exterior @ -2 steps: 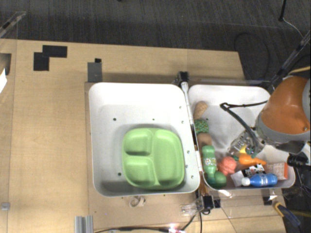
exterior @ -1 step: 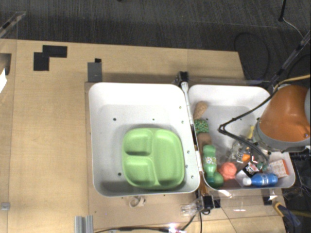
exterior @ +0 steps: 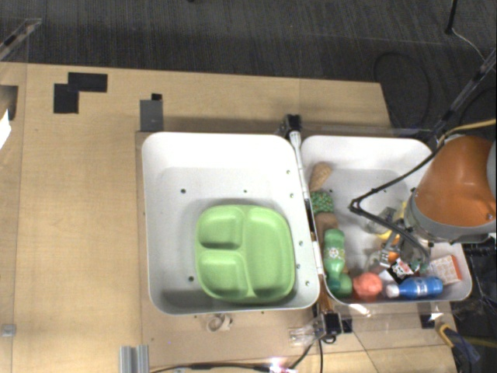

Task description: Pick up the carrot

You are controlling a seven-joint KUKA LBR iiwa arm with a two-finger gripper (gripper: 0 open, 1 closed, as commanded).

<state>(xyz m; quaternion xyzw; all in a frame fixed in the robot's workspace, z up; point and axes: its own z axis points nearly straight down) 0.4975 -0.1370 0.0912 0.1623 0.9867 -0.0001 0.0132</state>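
Note:
My gripper (exterior: 397,261) hangs low over the front right part of the right bin (exterior: 365,155), under the orange band of the arm (exterior: 458,181). Small orange pieces (exterior: 388,243) show right by the gripper; they look like the carrot, mostly hidden by the gripper and its cables. Whether the gripper holds it is hidden from me.
Along the right bin's left wall lie a brown lump (exterior: 321,176), a green knobbly item (exterior: 322,203) and a green bottle (exterior: 335,251). A reddish ball (exterior: 368,286), a blue bottle (exterior: 419,288) and a white packet (exterior: 446,269) crowd the front. The left bin (exterior: 167,162) holds a green divided plate (exterior: 245,251).

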